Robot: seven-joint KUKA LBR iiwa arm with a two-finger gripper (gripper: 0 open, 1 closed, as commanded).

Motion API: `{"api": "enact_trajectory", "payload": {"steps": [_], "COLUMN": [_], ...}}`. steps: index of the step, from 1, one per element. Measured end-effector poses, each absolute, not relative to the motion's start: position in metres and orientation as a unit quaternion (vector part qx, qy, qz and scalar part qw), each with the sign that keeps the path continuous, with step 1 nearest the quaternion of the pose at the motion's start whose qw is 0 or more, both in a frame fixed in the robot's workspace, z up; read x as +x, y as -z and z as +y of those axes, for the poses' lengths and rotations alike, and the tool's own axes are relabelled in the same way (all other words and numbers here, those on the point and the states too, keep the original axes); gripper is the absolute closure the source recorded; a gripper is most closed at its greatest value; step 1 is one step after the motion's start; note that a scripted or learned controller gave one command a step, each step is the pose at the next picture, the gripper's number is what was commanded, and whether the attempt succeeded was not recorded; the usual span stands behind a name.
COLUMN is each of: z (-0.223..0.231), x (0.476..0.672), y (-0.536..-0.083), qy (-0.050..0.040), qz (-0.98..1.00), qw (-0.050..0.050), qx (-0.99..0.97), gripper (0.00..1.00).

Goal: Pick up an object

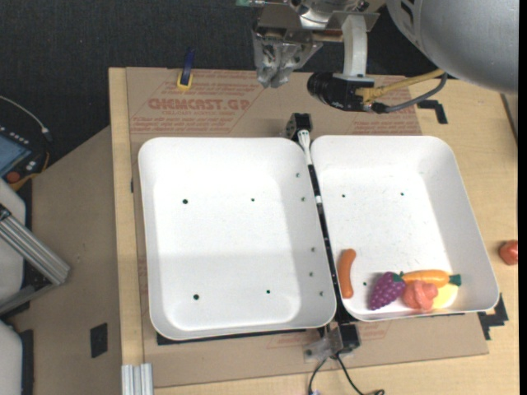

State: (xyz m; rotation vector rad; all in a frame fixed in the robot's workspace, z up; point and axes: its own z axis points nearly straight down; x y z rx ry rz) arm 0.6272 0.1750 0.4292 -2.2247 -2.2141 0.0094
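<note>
Gripper pos: you had the gripper (275, 71) at the top of the view, over the brown cardboard sheet (222, 105) behind the bins, approx. in line w/ the seam between them and well apart from every toy.
Gripper state: can't tell from this angle whether it was apart or together.
Arm: the grey arm (461, 15) came in from the top-right corner.
Left bin: the left bin (152, 220) was white, w/ a few dark dots on its floor.
Right bin: the right bin (461, 196) was white and held all the toys you could go for, bunched along its near edge.
Sausage: an orange sausage-shaped piece (347, 271) lay by the right bin's left wall, running approx. front to back, just left of the grapes but apart from them.
Grapes: the purple grapes (385, 290) sat at the near edge, between the sausage piece and the red piece.
Carrot: the orange carrot (426, 277), green end to the right, lay crosswise, touching the red piece.
Red piece: the red piece (419, 296) sat just right of the grapes; what it was, unclear.
Yellow piece: the yellow piece (445, 298) was partly hidden by the carrot, at the right end of the bunch.
Outside: an orange-red obj. (509, 253) sat on the bench, just past the right bin's right rim.
Seam: a black clip (298, 127) sat at the seam's far end.
Sheet edge: a blue-yellow clip (186, 74) sat on the cardboard's far-left edge.
</note>
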Motion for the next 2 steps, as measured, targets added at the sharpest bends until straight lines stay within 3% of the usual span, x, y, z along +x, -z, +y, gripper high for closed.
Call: {"api": "enact_trajectory", "payload": {"steps": [1, 2], "z": [0.125, 0.154], "x": [0.578, 0.540], "y": [-0.437, -0.418], "qy": [-0.0012, -0.0019], "qz": [-0.705, -0.708], "qw": [0.001, 0.002], "qx": [-0.709, -0.706], "gripper": [1.00, 1.00]}}
